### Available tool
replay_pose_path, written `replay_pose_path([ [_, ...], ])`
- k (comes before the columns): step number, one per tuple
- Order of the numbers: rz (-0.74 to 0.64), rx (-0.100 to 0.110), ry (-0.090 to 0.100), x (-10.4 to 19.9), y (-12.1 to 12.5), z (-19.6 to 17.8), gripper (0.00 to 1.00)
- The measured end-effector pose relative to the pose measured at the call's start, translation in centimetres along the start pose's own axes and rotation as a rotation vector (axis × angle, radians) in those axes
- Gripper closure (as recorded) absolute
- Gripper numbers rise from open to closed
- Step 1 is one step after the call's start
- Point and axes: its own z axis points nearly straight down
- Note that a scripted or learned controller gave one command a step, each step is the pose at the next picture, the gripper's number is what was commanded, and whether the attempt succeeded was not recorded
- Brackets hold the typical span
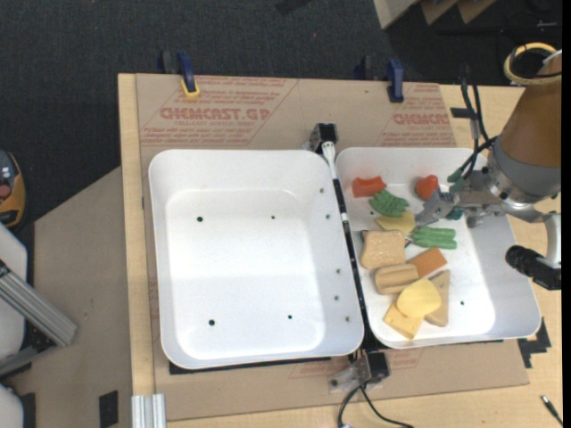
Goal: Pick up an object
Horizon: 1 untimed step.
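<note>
Pincer [434, 210] (grip state unclear) just above green bean [434, 236], rt bin [500, 328]

Grey arm [526, 172] w/ orange band, black cables along it, grey metal gripper [434, 209].

Robotics lab test cell, not a home or kitchen. Tabletop [134, 239] covered in brown board printed CHEMCAST, held by blue clamps [187, 74] at the far edge. Two shallow white bins [250, 257] side by side, joined by black clips [323, 136]. Right bin loaded with toy plastic food [406, 270] as grasp samples. Grey industrial arm with orange band [535, 123] reaching in from the right. Loose cable [366, 404] at the near edge, aluminium extrusion [36, 306] at left, dark carpet floor [89, 25].
</note>
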Motion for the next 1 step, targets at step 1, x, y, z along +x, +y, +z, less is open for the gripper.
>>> replay_pose_path([
  [1,-0.002,-0.007,-0.001,0.17,8.07,11.29,0.00],
])
